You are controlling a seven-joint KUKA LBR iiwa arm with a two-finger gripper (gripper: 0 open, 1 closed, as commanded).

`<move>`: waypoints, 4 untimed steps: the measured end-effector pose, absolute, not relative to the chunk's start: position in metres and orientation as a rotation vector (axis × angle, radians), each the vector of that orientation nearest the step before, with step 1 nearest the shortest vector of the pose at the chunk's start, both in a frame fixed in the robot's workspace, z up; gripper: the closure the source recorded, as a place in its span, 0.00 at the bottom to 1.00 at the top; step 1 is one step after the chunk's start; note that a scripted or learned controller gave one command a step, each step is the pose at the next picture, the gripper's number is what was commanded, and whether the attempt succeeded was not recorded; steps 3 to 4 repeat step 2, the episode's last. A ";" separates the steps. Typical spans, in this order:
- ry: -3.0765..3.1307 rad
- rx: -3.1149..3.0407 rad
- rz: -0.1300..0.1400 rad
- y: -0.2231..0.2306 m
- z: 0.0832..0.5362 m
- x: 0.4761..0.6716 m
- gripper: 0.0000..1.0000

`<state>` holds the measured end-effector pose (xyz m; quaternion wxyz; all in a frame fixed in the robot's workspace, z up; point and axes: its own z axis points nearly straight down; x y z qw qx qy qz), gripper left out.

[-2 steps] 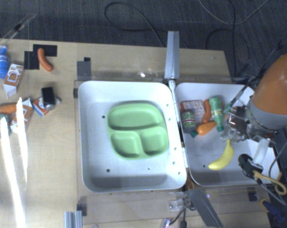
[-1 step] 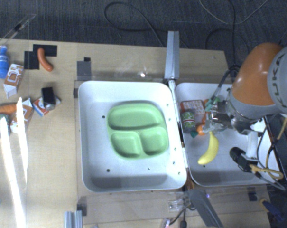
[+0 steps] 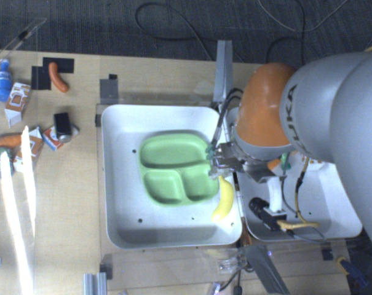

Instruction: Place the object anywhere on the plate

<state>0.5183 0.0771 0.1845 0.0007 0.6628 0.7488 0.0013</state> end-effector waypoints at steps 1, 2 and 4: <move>2.504 1.894 0.005 0.141 0.189 0.575 1.00; 2.504 1.894 0.005 0.141 0.189 0.575 0.00; 2.504 1.894 0.005 0.141 0.189 0.575 0.00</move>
